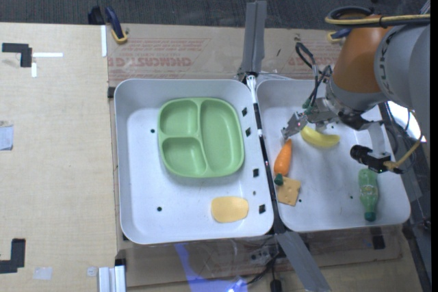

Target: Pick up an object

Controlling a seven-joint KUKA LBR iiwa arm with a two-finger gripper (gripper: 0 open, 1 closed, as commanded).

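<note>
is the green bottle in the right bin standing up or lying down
Lying down. The green bottle rests on its side on the right bin's floor, its length showing, cap end toward the bin's near edge.

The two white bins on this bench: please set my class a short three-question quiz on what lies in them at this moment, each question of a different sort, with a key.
1. True or false: the green divided plate lies in the right bin.
2. Which thing lies nearest the gripper? A) green bottle B) banana C) yellow oval piece
3. Fill in: just below the carrot, by the divider, lies a tan ______.

Key
1. False: it lies in the left bin.
2. B: the banana lies just right of the gripper, beside it in the right bin.
3. Cracker, a flat square piece.
</note>
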